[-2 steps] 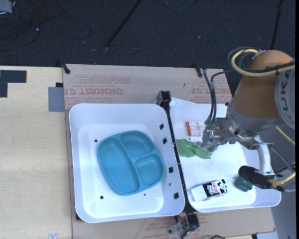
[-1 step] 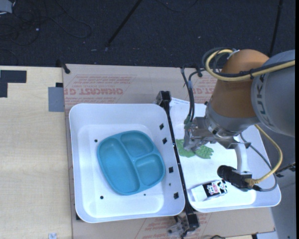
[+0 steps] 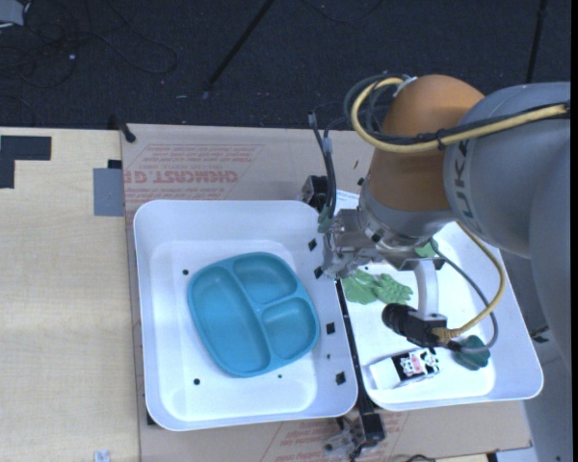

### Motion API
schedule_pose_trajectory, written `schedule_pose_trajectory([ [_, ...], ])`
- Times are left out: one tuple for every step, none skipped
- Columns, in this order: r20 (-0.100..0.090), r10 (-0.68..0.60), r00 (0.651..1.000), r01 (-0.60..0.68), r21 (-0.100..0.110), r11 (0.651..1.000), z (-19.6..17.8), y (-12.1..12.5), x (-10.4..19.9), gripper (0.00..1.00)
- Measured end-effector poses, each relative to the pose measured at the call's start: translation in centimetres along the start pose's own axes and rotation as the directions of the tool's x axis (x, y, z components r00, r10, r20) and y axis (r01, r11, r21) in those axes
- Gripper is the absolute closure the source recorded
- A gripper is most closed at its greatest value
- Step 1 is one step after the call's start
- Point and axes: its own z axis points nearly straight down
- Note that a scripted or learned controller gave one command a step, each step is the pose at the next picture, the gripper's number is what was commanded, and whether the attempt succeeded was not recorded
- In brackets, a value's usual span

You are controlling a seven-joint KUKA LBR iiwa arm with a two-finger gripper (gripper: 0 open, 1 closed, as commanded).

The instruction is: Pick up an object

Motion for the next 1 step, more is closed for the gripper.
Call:
schedule_pose_trajectory([
  [0.0, 0.0, 1.0, 0.0, 0.0, 1.0, -0.14, 2.72, 4.75, 1.0],
])
